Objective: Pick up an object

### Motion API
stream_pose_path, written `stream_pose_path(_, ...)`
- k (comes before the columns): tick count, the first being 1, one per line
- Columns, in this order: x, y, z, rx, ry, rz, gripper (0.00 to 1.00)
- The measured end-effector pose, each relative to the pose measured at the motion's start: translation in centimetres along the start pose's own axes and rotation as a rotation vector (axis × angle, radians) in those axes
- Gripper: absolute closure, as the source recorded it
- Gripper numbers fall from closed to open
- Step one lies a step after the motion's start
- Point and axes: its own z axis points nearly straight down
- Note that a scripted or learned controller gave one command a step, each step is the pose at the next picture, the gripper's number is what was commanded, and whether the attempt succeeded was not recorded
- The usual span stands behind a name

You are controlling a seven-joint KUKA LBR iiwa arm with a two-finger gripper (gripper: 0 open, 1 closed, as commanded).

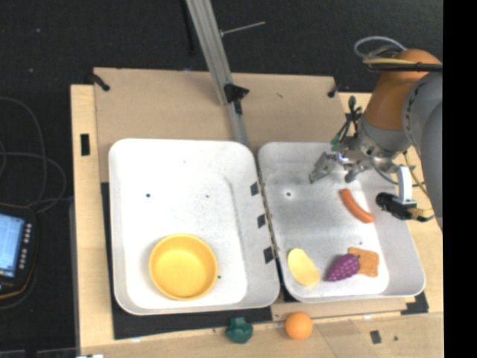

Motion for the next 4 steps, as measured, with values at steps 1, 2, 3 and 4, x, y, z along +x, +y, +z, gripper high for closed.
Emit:
stream_pose_path(1,-0.1,0.0,1.8,-0.003,-0.001,0.001,0.0)
stream_pose_path(2,-0.2,0.1,0.6,-0.008,-0.004,0.0,1.0)
stream_pose_path(3,-0.6,0.4,-3.9,-0.01,0.001,0.001,1.0)
stream_pose_path(4,-0.6,0.6,-8.2,-0.008,0.001,-0.001,1.0)
